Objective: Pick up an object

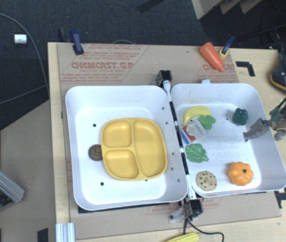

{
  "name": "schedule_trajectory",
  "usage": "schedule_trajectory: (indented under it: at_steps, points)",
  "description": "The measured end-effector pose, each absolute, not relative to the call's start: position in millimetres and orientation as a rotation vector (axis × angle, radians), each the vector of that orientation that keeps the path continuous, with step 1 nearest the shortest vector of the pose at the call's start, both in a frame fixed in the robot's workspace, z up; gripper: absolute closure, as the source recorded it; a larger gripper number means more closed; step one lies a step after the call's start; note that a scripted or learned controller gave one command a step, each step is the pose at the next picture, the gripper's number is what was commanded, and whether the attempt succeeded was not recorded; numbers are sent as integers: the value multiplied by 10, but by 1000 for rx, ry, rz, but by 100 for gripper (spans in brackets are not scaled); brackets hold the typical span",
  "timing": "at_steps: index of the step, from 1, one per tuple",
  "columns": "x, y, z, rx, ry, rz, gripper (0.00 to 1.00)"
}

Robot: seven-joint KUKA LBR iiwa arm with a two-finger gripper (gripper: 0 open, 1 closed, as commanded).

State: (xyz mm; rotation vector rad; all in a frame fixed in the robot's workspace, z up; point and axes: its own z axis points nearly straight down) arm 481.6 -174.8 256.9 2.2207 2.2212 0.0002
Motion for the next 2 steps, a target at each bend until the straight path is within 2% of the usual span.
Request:
schedule_trajectory:
  at_steps: [1,2]
  points:
    - [5289,-1029,850,2220,2221,2,0]
    - [6624,-970,817,2237,2230,-18,0]
